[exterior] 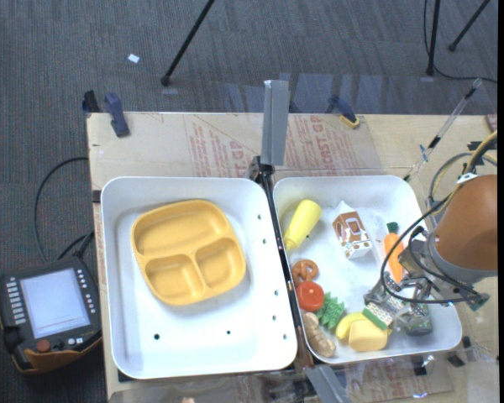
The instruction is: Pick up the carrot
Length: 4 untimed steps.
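Camera view is showing the arm (pixel 475 225) reaching in from the right over the right bin (pixel 403 187), with the gripper (pixel 401 302) hanging low at the bin's near right. The carrot (pixel 391 250) is lying just beyond it, against the bin's right side, beside the carton (pixel 353 233); it is not being held. Whether the grasping part is released or clenched I cannot tell. A tomato (pixel 311 295) and a yellow block (pixel 367 336) are lying nearby. Judging by this, the pick is not yet made: grasping and lifting are both remaining.

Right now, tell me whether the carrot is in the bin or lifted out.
In the bin: the carrot lies on the right bin floor by the arm.
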{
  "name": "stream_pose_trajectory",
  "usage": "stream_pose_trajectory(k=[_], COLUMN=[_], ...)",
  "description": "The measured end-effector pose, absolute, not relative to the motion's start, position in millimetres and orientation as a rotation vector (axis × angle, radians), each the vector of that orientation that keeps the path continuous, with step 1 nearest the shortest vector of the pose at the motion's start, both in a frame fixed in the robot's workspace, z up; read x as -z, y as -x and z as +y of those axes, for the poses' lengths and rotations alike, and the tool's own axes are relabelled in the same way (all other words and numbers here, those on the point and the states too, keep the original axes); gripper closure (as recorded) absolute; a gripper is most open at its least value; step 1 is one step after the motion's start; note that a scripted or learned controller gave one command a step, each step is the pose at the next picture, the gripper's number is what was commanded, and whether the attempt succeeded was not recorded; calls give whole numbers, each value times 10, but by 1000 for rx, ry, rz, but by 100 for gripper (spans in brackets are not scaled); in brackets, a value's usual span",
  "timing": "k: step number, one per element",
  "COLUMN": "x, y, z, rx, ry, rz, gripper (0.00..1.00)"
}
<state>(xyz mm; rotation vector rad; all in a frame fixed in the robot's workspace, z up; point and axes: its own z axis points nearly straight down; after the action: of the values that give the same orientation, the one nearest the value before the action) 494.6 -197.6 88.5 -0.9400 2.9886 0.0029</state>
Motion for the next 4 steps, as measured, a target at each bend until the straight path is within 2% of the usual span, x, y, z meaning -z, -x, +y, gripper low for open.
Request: stream_pose_trajectory(k=[1, 2, 3, 4], x=[-863, -943, -940, -857], y=[-4924, -4939, -4938, -5472], z=[-1980, -1950, -1948, -1771], rx=[-6, -12, -12, -8], ry=[944, 950, 951, 1041], rz=[2995, 2993, 2993, 2963], gripper=[0, 100, 0, 0])
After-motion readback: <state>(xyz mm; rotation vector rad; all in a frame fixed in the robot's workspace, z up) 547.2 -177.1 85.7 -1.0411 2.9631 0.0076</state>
